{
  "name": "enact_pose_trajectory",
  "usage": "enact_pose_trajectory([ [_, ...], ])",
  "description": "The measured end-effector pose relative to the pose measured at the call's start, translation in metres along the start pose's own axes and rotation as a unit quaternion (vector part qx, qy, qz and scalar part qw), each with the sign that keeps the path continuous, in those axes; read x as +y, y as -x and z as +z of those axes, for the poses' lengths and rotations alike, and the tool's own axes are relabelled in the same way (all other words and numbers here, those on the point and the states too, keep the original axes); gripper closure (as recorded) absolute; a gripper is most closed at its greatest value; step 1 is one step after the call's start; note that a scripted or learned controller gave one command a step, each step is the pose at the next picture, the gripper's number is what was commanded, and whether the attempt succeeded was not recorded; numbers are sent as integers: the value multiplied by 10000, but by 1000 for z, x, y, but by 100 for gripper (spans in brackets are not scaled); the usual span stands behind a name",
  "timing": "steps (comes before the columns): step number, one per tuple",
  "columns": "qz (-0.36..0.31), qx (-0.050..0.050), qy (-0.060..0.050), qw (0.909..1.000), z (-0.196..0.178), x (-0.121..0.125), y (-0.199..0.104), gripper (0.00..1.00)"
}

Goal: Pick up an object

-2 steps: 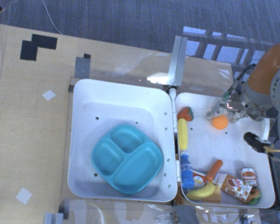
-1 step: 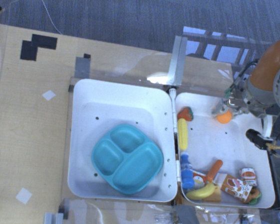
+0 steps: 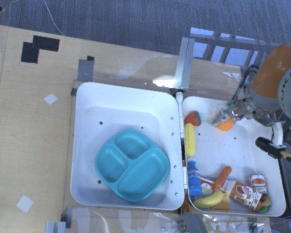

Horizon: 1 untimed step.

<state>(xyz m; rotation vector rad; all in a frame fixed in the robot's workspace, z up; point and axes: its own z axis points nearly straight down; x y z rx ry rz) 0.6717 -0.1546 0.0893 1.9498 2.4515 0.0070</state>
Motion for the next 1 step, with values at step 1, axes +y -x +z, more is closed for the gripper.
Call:
enact_pose_trajectory([
  [1, 1837, 6, -9, 9830, -119, 7, -31, 100],
])
